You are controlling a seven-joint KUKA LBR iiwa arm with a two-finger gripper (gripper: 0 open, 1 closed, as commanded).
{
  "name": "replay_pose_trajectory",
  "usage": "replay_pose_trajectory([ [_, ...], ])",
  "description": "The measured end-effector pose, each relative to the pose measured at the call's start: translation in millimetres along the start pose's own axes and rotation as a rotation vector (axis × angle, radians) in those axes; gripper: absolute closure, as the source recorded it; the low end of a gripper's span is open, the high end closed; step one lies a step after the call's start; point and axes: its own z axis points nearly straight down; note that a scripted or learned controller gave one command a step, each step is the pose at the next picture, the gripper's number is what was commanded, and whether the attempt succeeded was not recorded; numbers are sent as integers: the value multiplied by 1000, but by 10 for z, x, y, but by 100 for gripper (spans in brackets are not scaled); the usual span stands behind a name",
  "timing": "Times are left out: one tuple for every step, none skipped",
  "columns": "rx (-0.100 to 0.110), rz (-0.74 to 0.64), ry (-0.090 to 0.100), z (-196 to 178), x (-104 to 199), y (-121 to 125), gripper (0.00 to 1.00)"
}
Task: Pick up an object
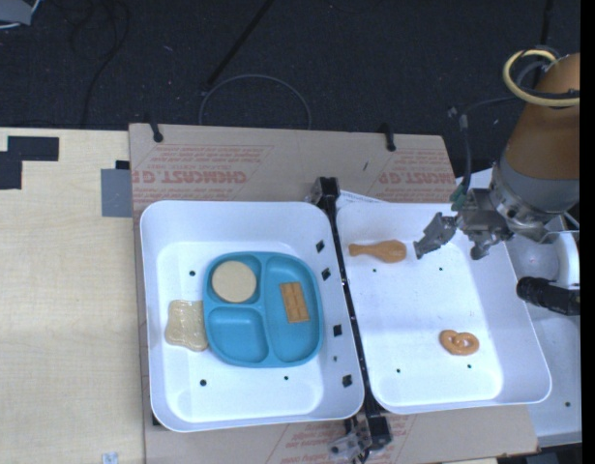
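Drumstick (378,251) beside tool (452,237), fingertips indistinct

Grey arm with orange band (549,129) reaches in from the right, wrist angled down-left. Two-finger pincer (455,240) hangs low, dark fingers (433,236) spread apart, nothing between them.
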Motion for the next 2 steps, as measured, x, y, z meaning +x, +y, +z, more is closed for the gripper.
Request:
replay_pose_trajectory([
  [-13, -2, -2, -70, -1, 20, 0],
  [-6, -2, 0, 374, 50, 11, 0],
])
